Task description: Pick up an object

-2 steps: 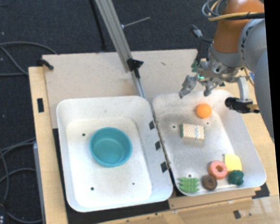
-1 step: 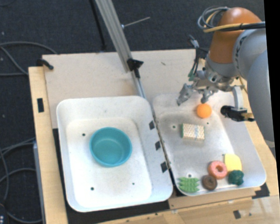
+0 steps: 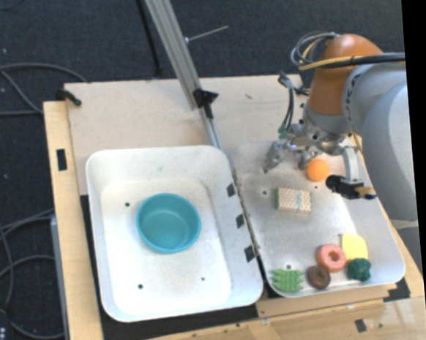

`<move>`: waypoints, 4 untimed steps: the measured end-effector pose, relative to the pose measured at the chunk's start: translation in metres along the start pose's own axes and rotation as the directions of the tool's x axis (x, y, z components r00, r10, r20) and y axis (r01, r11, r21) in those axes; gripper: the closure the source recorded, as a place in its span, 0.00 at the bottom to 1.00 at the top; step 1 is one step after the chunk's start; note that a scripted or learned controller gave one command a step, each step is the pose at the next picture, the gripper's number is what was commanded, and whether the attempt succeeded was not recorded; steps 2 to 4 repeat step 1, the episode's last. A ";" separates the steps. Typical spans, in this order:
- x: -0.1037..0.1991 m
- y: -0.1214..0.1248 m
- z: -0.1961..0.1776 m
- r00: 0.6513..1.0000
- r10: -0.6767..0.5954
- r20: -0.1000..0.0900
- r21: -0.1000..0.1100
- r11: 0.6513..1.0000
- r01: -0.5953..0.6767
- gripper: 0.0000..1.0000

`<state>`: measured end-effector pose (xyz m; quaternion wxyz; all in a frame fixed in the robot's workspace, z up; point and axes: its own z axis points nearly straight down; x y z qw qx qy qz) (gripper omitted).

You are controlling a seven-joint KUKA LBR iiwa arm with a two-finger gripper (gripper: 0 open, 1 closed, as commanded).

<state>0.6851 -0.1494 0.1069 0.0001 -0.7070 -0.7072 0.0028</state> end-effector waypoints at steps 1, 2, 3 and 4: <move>-0.002 0.002 -0.016 1.000 -0.003 0.005 -0.009 1.000 0.003 1.00; -0.002 0.002 -0.016 1.000 -0.003 0.005 -0.009 1.000 0.003 1.00; -0.002 0.002 -0.016 1.000 -0.003 0.005 -0.009 1.000 0.003 1.00; -0.002 0.002 -0.016 1.000 -0.003 0.005 -0.009 1.000 0.003 1.00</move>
